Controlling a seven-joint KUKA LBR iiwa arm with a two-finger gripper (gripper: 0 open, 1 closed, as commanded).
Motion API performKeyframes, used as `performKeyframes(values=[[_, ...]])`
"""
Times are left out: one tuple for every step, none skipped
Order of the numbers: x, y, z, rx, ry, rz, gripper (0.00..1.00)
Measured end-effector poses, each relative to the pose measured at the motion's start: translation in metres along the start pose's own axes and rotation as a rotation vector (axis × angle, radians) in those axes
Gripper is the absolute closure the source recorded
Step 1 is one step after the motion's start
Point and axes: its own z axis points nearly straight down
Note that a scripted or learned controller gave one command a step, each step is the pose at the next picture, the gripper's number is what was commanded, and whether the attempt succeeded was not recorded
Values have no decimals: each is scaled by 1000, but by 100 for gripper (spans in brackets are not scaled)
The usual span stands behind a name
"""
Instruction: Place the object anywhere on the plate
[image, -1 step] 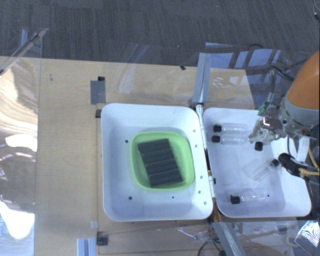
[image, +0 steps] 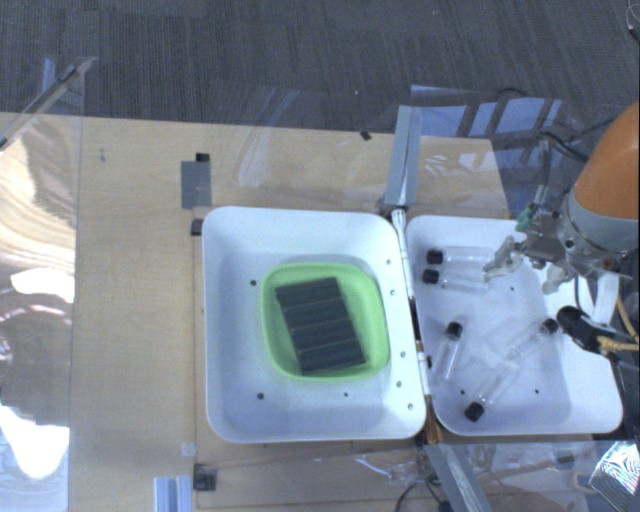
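Observation:
A green plate (image: 373, 330) sits in the middle of the left white bin (image: 230, 300). A dark grey ribbed block (image: 319, 325) lies flat on the plate, slightly turned. My gripper (image: 526, 268) hangs over the far part of the right white bin (image: 590, 400), well to the right of the plate. Its fingers (image: 500, 262) stand apart and nothing shows between them. Just left of the gripper, a clear vial (image: 458, 257) with a black cap lies on the bin floor.
Several more clear vials with black caps lie scattered in the right bin, such as one (image: 452, 350) near its left wall and another (image: 487, 395) near the front. A metal divider (image: 403, 165) stands behind the bins. Black and yellow cables (image: 592, 338) hang at the right.

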Motion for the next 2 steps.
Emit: performKeyframes(values=[[-35, -35, -80, -2, -2, 134, 0], [-59, -40, -129, -3, -3, 189, 0]])
